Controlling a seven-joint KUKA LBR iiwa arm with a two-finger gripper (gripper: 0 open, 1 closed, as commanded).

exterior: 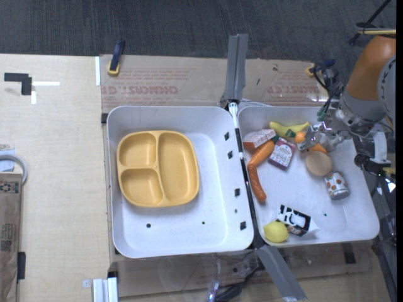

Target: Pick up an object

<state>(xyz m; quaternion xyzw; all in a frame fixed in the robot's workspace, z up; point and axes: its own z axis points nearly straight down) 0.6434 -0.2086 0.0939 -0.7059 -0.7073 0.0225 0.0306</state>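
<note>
On the left we see the light wood surface [50, 187], and on it two white bins sit side by side. The left bin [182, 231] holds a yellow plate [158, 168] with three parts, lying flat toward the bin's left side. The right bin [352, 222] is full of small toys. At its left side a long sausage [256, 184] lies along the wall between the bins, and an orange carrot [261, 153] leans across its far end. Just beyond the carrot is a small red and white pack [258, 137]. Beside the carrot on the right is a little dark red box [282, 153]. A yellow banana [288, 128] lies near the far wall. At the near edge sits a yellow lemon [276, 231], touching a black and white packet [295, 219] on its right. More to the right there is a round tan thing [318, 163], like a potato, and near it a small can [337, 185] lying on its side. The grey arm [371, 80] with its orange band comes in from the right, and its hand [315, 140] is low over the far right part of this bin, just above the tan thing and beside a bit of orange [320, 148]. We cannot tell if the hand is spread or pressed together, or if it has anything in it.
</note>
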